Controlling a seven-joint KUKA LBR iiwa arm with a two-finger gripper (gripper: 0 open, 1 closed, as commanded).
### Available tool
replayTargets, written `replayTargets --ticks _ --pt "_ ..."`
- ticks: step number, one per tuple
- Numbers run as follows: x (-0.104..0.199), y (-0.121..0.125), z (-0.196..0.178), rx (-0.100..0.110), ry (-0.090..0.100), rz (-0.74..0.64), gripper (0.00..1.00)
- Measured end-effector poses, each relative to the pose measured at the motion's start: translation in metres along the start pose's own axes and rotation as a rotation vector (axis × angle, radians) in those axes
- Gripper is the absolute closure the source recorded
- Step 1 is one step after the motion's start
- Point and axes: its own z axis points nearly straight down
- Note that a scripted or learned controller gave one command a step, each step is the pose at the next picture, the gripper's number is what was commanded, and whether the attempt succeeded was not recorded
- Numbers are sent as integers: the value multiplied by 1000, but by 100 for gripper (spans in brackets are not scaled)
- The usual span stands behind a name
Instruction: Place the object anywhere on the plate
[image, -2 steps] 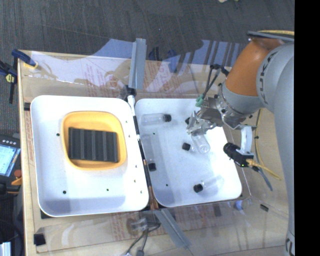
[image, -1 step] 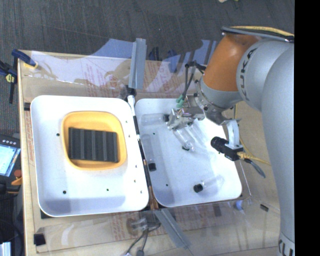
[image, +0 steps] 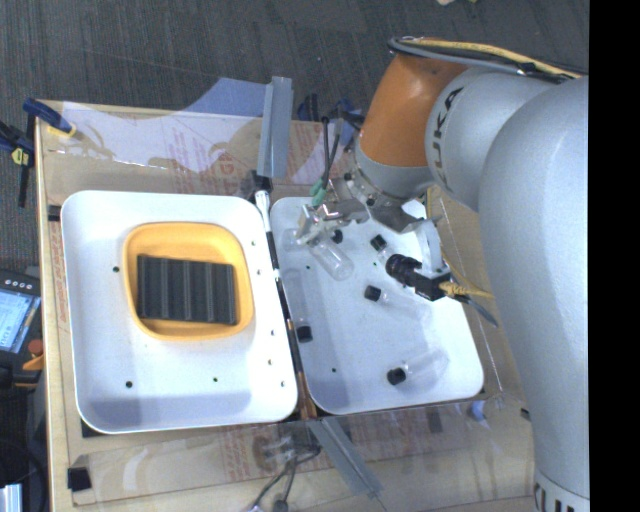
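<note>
Clear plastic cup lies on its side at the far left of the right bin, just below my pincer, whose grip I cannot tell, so nothing yet sits on the yellow plate in the left bin.

Bright, even light; perhaps slightly soft

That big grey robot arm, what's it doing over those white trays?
The grey arm reaches in over the right-hand white bin, with its tool low near that bin's back left corner. A clear, see-through object lies on the bin floor just below the tool, among some small black bits. The yellow plate, with a dark ridged block on it, sits in the left bin. Nothing has reached the plate yet.
</note>
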Motion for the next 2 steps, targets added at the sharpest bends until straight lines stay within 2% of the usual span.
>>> replayTargets --ticks 1,2 --pt "12 25 2 -2 -1 -232 100" --pt "35 29 25 2 0 -532 100"
